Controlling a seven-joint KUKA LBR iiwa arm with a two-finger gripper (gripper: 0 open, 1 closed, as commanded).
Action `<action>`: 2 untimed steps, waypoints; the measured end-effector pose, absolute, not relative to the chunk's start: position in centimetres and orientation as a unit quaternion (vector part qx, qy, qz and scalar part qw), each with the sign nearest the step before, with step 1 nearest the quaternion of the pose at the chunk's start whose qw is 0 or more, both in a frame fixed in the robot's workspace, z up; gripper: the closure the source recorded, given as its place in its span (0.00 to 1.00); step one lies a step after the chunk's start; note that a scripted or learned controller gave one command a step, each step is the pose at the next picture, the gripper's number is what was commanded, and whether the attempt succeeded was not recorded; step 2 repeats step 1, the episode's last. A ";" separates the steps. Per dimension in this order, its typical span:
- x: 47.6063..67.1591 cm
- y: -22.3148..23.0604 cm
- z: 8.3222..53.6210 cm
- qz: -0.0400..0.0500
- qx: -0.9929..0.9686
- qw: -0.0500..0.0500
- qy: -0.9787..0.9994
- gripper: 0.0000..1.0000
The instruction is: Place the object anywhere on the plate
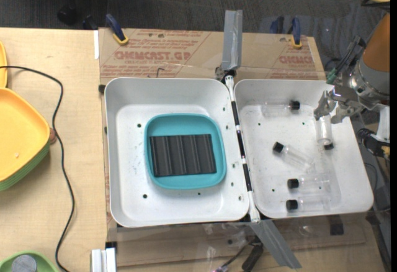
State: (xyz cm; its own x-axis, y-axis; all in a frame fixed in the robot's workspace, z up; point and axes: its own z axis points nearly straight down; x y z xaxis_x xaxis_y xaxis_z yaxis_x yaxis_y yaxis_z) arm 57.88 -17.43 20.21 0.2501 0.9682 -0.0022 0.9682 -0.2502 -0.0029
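The bench (49, 202) is light wood. A brown cardboard sheet (186, 53) lies on it, held by two clamps (116, 28) at the back. Two white bins sit on the cardboard, side by side and touching: the left bin (124, 140) and the right bin (347, 190). A black cable (62, 159) runs across the wood. A yellow dish (18, 134) sits at the left edge.

You can read one brand only: "CHEMCAST GP" in red print on the brown protective paper of the sheet (186, 56) lying behind the left bin (121, 140). The same red lettering recurs at the sheet's right end (298, 59) behind the right bin (347, 196), cut off partway. Smaller red lines beneath it are too fine to read.
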 end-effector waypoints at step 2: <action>57.9 -17.4 20.2 0.002 -0.791 0.000 -0.612 0.00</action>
